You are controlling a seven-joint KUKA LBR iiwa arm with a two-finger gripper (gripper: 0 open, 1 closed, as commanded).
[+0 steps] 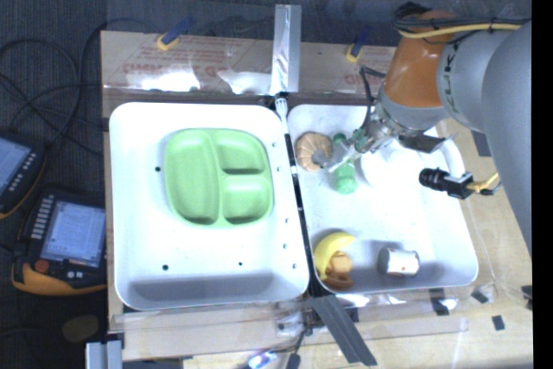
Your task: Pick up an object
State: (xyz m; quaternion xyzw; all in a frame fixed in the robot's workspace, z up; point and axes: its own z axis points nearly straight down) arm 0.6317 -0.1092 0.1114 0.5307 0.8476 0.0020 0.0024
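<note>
Lower edge, right bin: yellow banana-like toy with a brownish piece touching its lower side, lying in the bin's lower left corner; to its right, apart from it, a small white cylinder on its side with a red mark on the end.
Right bin: shallow and white, filling the centre right of the frame; its middle floor is bare.
Upper left of right bin: tan shell-shaped object close to the wall shared with the other bin.
Green object: small and rounded, just right of and below the shell, near the gripper's tip.
Gripper: low in the upper part of the right bin, between the shell and the green object's upper end; pale green bits show at its tip. Whether it is wide, narrow or gripping something cannot be told.
Arm: grey with an orange band, entering from the upper right.
Left bin: white, holding a green divided tray with three compartments, lying flat near its middle.
Left edge of frame: two handheld screens and dark cables on the floor.
</note>
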